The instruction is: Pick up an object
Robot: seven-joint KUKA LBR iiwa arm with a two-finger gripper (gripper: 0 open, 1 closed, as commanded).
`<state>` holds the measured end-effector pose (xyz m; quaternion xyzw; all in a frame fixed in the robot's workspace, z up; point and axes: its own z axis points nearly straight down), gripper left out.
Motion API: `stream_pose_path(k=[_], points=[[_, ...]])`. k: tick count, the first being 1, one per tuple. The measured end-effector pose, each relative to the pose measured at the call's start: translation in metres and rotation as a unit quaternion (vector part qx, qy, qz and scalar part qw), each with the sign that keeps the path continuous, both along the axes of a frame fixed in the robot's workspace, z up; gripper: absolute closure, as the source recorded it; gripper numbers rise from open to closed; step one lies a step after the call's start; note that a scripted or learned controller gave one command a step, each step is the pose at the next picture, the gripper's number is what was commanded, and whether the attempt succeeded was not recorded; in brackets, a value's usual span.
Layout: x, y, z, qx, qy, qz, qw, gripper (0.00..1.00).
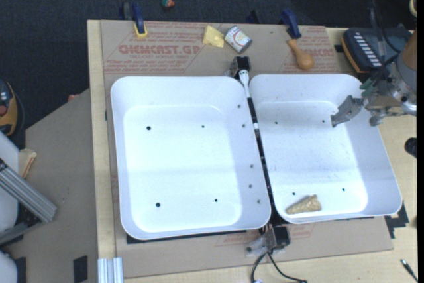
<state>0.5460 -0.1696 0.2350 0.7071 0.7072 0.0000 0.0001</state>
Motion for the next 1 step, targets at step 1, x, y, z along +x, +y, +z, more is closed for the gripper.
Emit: stream_pose_path(k=[1], points=[[0.0007, -0.0001, 0.011, -0.0007, -0.002, 0.0, 1.0, 1.0]])
